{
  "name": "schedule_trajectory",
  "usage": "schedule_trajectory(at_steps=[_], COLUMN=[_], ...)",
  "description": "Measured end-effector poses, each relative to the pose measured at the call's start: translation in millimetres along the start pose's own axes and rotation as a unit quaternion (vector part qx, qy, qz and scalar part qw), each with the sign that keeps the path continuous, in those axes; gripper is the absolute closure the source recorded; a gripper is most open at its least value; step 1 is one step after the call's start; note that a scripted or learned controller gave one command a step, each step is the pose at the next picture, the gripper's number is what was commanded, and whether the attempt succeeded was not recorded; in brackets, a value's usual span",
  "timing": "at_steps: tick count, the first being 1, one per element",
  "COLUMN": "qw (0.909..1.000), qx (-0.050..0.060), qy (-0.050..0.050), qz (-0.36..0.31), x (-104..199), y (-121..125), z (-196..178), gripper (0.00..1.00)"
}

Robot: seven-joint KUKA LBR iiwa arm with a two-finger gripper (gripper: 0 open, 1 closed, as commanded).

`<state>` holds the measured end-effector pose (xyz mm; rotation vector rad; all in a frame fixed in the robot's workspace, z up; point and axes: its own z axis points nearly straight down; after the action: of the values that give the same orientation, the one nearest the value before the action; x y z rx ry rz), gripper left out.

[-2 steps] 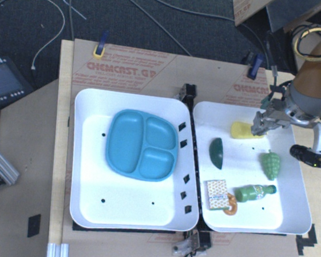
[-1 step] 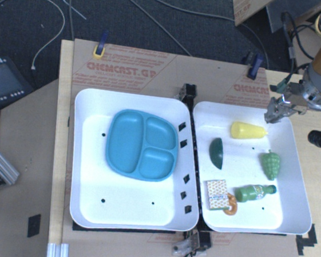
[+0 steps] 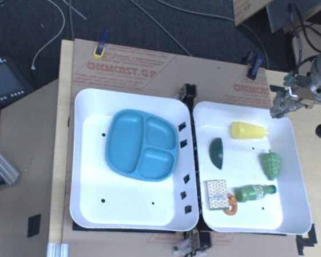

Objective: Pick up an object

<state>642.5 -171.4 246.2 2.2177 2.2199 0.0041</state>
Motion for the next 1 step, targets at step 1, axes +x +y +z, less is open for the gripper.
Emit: schedule_trajectory(at_steps=[1], qw=[1.0], qx=[0.002], qy=[0.002], qz=[-0.003], x=[57.4], y=[8.6], z=[3.5], gripper=[1.0])
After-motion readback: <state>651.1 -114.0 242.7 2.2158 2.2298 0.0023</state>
